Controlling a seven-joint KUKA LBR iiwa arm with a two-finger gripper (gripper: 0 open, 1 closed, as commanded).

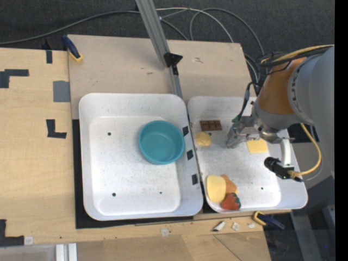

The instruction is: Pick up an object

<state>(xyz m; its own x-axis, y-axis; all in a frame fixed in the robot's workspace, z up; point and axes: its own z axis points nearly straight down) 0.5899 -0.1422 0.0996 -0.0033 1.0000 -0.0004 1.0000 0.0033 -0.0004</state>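
Observation:
My gripper hangs low over the right bin, near its middle. Just right of the gripper, a flat yellow cheese slice lies partly under the wrist. A brown chocolate bar and a small pale yellow lump sit to the gripper's left, apart from it. At the bin's front lie a yellow block, an orange piece and a red strawberry-like piece, bunched together. I see nothing held in the gripper.
A teal bowl stands in the left bin, toward its right side. A slanted metal post rises behind the bins. Cables trail across the back right. A black fitting juts from the arm over the right bin.

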